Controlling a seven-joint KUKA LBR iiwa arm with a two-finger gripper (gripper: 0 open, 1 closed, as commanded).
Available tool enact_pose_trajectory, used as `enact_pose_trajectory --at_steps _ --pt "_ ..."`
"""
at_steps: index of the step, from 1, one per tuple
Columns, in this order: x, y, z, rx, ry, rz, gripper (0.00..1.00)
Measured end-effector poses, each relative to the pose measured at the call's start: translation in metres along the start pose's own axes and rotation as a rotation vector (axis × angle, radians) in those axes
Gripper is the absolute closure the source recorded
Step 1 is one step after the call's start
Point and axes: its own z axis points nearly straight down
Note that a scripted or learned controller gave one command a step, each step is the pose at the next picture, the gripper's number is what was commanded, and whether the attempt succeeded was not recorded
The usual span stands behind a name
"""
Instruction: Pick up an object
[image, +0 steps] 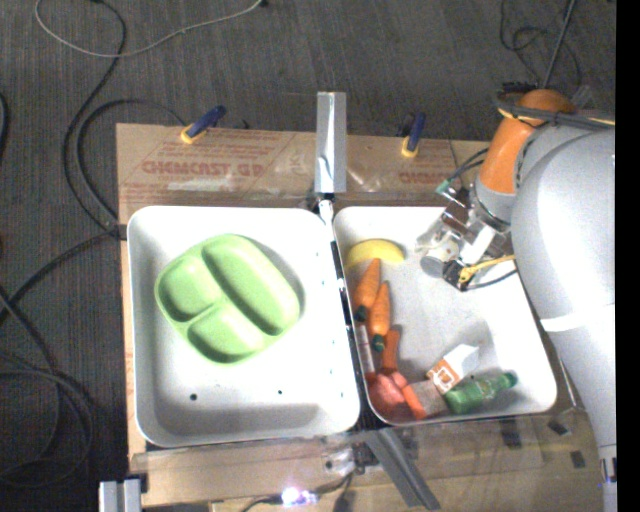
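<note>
Above the right bin (545, 385), the tool (452, 252) hangs past the lemon (372, 250); whether it is released or clenched cannot be told. Carrots (374, 297) lie below the lemon. It should descend squarely over one item, clear of neighbours. Red print on the desk board (200, 170) is unreadable.

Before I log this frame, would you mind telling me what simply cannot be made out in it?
- Gripper, camera view: its fingers blur into the wrist hardware, so their state is unreadable.
- Small carton: print too small to read.
- Red items at the right bin's near corner: piled under the carrots, identity unclear.
- Yellow fruit: partly covered by a carrot.
- Arm's base: cut off by the frame edge.
</note>
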Motion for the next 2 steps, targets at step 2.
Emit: enact_pose_trajectory --at_steps 2 --pt "0.039 -0.037 -0.060 -0.008 0.021 0.378 0.00"
